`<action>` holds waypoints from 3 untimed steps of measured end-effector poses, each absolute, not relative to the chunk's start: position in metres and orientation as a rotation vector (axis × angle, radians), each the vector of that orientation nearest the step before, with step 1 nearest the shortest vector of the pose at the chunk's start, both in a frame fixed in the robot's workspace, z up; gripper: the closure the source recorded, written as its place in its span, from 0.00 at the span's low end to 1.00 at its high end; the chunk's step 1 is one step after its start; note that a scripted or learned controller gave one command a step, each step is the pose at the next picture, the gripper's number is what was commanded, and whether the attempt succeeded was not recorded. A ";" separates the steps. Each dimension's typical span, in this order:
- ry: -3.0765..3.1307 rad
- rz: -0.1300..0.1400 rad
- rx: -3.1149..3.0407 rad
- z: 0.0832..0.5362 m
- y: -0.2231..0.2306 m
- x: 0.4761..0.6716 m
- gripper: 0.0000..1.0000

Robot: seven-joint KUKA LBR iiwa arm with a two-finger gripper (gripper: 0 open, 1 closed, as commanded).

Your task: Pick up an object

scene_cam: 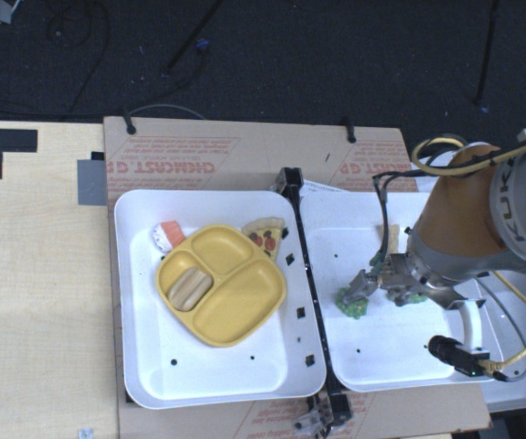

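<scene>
Here, the gripper [365,289] sits low in the right bin [400,366], at the end of the grey arm [459,222] that comes in from the view's right. Whether it is apart or together cannot be told from this angle. A small green lump [354,307] lies on the bin floor right at the gripper's tip, on the side nearer the camera. It looks to be touching the tip, but a grip on it cannot be confirmed.

Across the black divider [306,273] from the gripper, well apart from it, is the left bin [208,378] with a yellow divided plate [244,311]. A tan bread roll [187,288] rests in the plate compartment farthest from the gripper. A pizza slice [264,236] lies by the plate's far edge on the gripper's side. A red and white piece [166,235] lies beyond the plate's far corner.
</scene>
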State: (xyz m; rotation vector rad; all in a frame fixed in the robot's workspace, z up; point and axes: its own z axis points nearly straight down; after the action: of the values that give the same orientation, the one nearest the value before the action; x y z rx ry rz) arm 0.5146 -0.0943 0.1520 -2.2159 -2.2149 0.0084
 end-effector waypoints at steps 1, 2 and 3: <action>-2.216 0.007 -2.217 0.104 -0.098 0.520 0.00; -2.211 0.006 -2.223 0.117 -0.099 0.520 1.00; -2.221 -0.001 -2.222 0.160 -0.097 0.516 1.00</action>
State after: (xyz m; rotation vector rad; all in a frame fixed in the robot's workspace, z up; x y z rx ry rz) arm 0.5156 -0.0973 0.1601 -2.2218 -2.2212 -0.0007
